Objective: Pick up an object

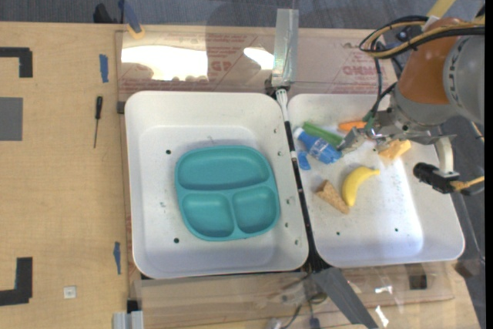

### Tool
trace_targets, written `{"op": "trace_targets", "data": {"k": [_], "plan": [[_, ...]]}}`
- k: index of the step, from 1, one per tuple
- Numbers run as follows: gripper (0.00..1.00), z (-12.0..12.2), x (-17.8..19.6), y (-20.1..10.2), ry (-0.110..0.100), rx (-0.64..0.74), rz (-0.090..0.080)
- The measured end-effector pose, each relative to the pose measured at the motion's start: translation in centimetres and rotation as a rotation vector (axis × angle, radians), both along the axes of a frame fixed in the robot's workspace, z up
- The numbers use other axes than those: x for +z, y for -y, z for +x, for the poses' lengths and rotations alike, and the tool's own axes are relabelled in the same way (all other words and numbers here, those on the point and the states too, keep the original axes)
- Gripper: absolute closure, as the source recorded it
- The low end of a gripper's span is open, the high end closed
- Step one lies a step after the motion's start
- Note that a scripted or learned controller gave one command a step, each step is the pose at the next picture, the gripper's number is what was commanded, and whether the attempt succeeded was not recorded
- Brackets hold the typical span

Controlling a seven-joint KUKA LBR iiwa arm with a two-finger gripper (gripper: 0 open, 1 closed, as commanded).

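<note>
The claw (356,136) hangs low in the right bin (431,243) near a green marker (322,132) and banana (357,182); whether it is spread I cannot tell.

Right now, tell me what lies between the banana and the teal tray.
In the camera view, a tan wedge sits just left of the banana; then the bins' divider, before the teal tray.

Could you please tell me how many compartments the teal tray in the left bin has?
3: the teal tray has one wide compartment across its far side and two smaller ones on its near side, one left, one right.
</note>
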State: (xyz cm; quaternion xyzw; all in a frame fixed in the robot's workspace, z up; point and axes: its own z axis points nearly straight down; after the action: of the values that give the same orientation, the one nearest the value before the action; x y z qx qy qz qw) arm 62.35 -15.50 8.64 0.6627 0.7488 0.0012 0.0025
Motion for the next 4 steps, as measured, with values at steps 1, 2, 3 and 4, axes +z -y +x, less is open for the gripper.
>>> {"op": "trace_targets", "data": {"k": [1, 2, 3, 4], "plan": [[0.00, -6.6, 0.1, -2.2, 0.000, -0.094, 0.002], [1.00, -6.4, 1.3, -2.1, 0.006, -0.095, 0.001], [0.00, -6.4, 1.2, -2.1, 0.004, -0.095, 0.001], [0.00, -10.0, 0.1, -2.4, 0.003, 0.092, 0.000]]}}
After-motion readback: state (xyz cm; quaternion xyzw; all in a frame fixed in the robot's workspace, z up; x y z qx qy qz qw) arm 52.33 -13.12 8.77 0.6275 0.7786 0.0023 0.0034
